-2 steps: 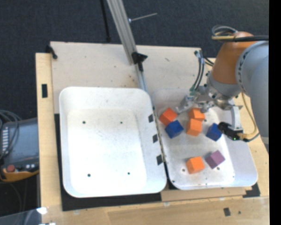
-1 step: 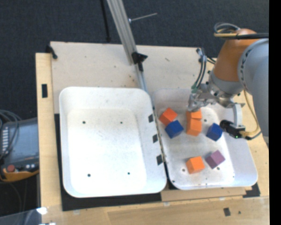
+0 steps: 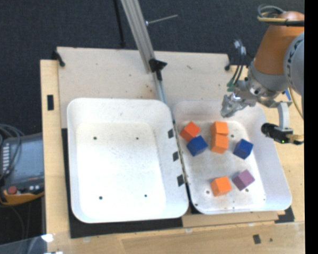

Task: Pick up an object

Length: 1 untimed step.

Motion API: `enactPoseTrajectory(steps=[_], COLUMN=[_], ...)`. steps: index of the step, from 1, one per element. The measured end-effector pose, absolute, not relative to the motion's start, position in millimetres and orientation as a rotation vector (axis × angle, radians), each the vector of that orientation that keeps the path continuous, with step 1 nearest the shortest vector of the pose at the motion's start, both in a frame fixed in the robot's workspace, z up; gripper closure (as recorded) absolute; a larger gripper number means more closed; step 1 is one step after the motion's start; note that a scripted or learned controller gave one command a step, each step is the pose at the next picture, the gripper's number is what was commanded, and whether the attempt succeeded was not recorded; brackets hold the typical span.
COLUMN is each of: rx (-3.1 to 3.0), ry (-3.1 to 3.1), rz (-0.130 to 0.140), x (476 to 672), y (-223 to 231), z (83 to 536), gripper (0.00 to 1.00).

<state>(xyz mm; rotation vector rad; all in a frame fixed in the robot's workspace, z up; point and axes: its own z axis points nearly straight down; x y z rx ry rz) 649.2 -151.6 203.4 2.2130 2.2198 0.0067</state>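
The right bin (image 3: 265, 194) holds several blocks. An orange block (image 3: 190, 130) touches a blue block (image 3: 197, 145) near its left side. A taller orange block (image 3: 219, 136) stands in the middle, with another blue block (image 3: 243, 148) to its right. Lower down lie a small orange block (image 3: 220, 186) and a purple block (image 3: 244, 179). My gripper (image 3: 231, 107) hangs over the bin's far edge, above and slightly right of the tall orange block, with nothing seen in it.
The left bin (image 3: 122, 157) lies beside the right one. A slanted metal rail (image 3: 143, 41) crosses the back of the bench. A black fitting (image 3: 278, 132) sticks out of the arm over the bin's right rim.
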Motion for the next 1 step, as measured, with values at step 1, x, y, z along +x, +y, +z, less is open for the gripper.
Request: enactPoseTrajectory(steps=[1], rx=[2.211], ry=[2.222], rz=[0.006], x=[650.7], y=[-153.3], z=[254.9], gripper=[1.00])
